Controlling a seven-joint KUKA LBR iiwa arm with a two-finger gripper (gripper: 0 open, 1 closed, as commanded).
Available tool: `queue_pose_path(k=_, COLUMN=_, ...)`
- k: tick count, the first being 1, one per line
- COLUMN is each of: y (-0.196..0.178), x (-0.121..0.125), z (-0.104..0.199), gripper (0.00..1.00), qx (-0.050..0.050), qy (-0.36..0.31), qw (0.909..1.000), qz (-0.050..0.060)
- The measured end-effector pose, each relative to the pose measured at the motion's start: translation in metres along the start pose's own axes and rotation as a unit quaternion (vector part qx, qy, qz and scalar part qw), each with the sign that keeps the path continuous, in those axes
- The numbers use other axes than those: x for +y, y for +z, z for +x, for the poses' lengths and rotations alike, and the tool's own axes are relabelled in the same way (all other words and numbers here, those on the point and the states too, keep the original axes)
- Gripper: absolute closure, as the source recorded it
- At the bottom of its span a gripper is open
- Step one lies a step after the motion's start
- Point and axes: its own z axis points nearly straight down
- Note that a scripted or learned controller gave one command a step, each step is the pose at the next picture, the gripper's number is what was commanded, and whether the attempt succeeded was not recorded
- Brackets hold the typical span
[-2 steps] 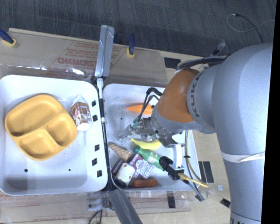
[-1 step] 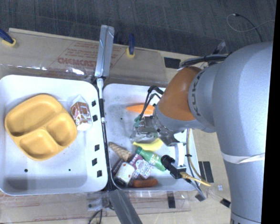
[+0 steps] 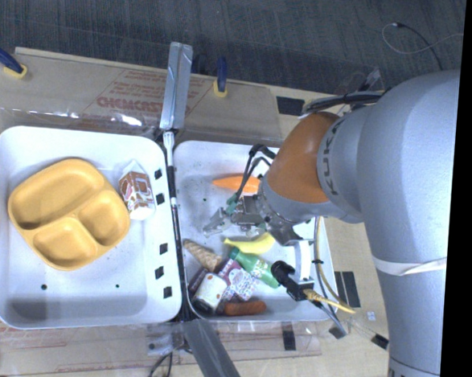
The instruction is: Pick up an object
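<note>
Hanging low over the right bin (image 3: 191, 160) at the frame's centre, the gripper (image 3: 232, 216) is partly hidden; whether it is open I cannot tell. Nothing visible between it. A yellow banana (image 3: 252, 244) lies just below-right of it, beside a green bottle (image 3: 256, 266).

A robotics lab: a grey industrial arm (image 3: 398, 179) reaches over a table (image 3: 250, 104) covered in taped cardboard, where two white bins (image 3: 75, 301) sit clamped together, cables (image 3: 416, 35) trailing across dark carpet (image 3: 232, 14).
</note>
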Motion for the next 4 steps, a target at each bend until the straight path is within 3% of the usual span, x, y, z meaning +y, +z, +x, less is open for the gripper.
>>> queue_pose_path(k=1, y=-0.085, x=0.052, z=-0.061, gripper=0.0, qx=0.0, qy=-0.028, qw=0.9996, qz=-0.002)
queue_pose_path(k=2, y=0.005, x=0.108, z=-0.057, gripper=0.0, qx=0.0, qy=-0.15, qw=0.9887, qz=-0.002)
queue_pose_path(k=3, y=-0.005, x=0.108, z=-0.056, gripper=1.0, qx=0.0, qy=-0.153, qw=0.9882, qz=-0.001)
queue_pose_path(k=4, y=-0.133, x=0.094, z=-0.034, gripper=1.0, qx=0.0, qy=-0.072, qw=0.9974, qz=-0.002)
